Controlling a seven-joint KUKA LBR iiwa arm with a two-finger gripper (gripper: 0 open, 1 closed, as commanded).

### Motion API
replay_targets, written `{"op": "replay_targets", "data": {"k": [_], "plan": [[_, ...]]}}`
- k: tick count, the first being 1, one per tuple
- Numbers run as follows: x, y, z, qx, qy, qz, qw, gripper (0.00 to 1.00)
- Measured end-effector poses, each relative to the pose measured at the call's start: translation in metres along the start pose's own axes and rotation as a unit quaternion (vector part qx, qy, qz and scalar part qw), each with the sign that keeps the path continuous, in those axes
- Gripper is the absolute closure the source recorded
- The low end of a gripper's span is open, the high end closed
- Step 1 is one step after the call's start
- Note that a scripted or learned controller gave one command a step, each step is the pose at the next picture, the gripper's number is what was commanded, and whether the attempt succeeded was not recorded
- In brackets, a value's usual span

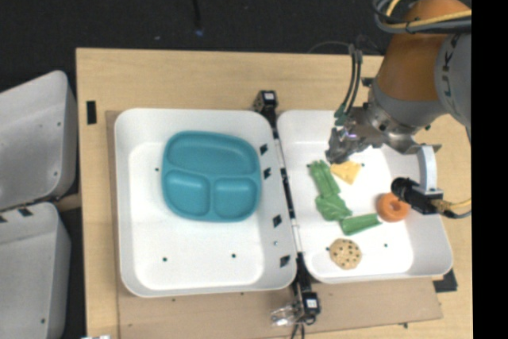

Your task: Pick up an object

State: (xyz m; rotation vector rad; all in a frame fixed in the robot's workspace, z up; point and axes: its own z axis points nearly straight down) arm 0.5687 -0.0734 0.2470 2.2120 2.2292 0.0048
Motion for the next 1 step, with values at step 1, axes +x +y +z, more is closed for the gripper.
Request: {"op": "replay_targets", "data": {"k": [1], "plan": [[0.0566, 0.0115, -0.007, 0.0, 0.0, 0.0, 1.0, 1.0]]}}
